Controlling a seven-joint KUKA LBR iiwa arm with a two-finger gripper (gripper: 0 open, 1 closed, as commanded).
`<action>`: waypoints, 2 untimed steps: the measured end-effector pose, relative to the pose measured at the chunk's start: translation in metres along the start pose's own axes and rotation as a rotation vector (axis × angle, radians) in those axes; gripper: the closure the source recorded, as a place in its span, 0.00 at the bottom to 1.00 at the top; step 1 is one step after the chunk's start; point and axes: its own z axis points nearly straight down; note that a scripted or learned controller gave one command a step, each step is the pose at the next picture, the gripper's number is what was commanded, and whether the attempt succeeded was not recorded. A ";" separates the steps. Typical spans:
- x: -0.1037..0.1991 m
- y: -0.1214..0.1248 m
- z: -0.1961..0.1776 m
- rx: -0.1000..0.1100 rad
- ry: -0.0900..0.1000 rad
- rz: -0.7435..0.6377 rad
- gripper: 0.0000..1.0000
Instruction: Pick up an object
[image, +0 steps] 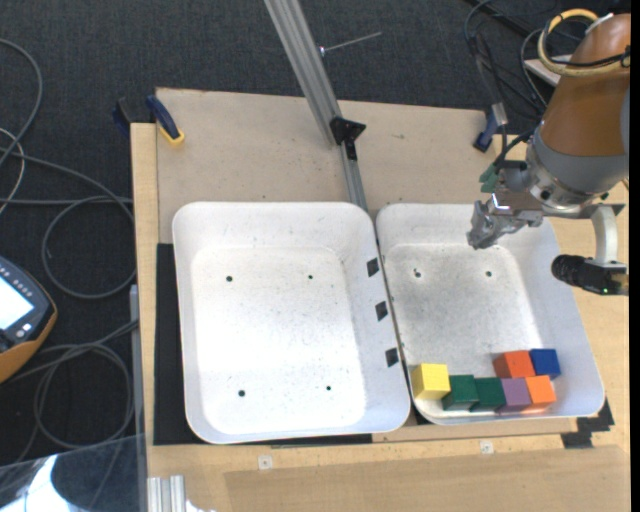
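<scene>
- Coloured blocks (490, 383) cluster along the right bin's (560, 300) near edge, likely slid there.
- Jaws (484, 232) hover near the far edge, well apart from them; whether they're open, I cannot tell.

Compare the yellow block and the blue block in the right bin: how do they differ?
The yellow block sits at the left end of the cluster; the blue block at the right end. Yellow has bare floor behind it; blue sits beside the red block. Both look like similar small cubes, far from the tool.
</scene>
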 end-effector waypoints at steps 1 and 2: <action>0.061 -0.012 0.009 0.003 0.000 0.000 1.00; 0.119 -0.026 0.015 0.003 0.000 -0.001 1.00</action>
